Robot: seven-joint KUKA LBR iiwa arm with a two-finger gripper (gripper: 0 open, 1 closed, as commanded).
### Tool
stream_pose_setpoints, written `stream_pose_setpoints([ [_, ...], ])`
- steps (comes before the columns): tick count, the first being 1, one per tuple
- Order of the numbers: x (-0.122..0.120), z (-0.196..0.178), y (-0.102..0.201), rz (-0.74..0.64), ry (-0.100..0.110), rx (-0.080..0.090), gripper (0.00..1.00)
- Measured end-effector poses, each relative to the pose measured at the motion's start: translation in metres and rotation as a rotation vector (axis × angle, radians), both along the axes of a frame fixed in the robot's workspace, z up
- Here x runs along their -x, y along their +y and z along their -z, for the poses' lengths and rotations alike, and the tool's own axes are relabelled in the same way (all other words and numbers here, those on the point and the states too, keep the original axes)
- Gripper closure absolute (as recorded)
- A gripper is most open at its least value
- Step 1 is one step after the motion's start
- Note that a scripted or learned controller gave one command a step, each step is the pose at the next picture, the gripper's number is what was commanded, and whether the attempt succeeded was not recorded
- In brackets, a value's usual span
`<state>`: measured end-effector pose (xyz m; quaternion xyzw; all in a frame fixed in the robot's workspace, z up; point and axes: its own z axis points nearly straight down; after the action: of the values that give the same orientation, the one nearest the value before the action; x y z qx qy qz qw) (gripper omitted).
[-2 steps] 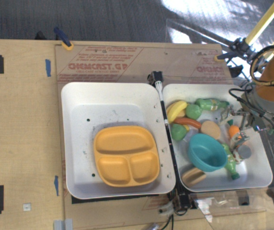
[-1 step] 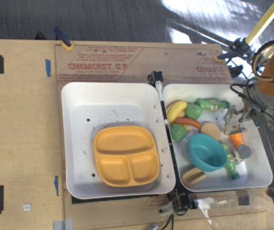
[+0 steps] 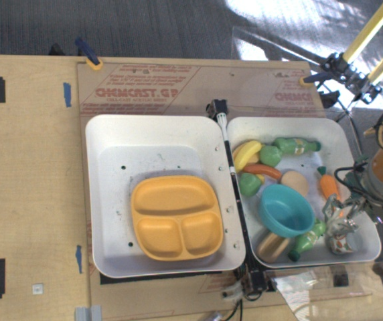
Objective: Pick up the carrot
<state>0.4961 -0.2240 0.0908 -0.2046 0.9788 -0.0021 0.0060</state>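
I find the small orange plastic carrot with green top (image 3: pixel 327 184) lying in the right white bin (image 3: pixel 362 154), not lifted. The metal tool (image 3: pixel 339 221) sits just below it; I cannot tell its state.

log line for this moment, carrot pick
task: carrot pick | carrot: lying in right bin, near right wall | claw: low in right bin, just below carrot in view | grasp: none seen

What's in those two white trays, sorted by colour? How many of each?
Yellow: 2, the divided plate and the banana
Green: 4 toy pieces
Orange or red: 2, including the carrot
Blue: 1, the bowl
Tan: 2
Total: 11
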Motion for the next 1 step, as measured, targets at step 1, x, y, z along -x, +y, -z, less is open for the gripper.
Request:
stream_pose_setpoints([
  [1,-0.0001,-0.0011,0.0585,-0.31,-0.004,0.009,1.0],
])
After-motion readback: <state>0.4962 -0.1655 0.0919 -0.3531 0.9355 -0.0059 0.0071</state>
